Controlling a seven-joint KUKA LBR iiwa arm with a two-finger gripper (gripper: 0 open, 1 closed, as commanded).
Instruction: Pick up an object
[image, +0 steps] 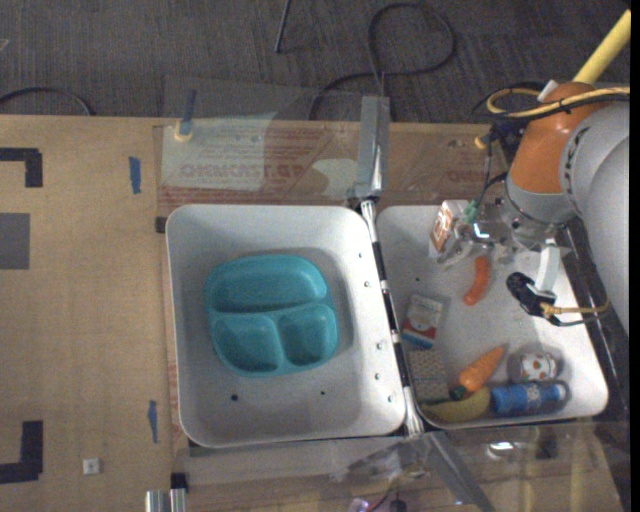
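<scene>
My gripper (478, 240) hangs low over the far part of the right bin (590, 395), under the grey arm with its orange band (545, 150). A small orange-and-white carton (446, 225) lies just to its left. A slim orange-red piece (478, 282) lies just in front of it, apart from the gripper as far as I can tell. Nearer the front lie a red-and-white box (424, 318), a carrot (481, 367), a banana (462, 406), a blue bottle (525, 398) and a spotted round object (534, 364).
The left bin (200, 240) holds a teal divided plate (270, 313). A metal divider (385, 300) runs between the bins. A black connector with a cable (530, 293) hangs beside the gripper. Cardboard bench surface (80, 300) lies to the left.
</scene>
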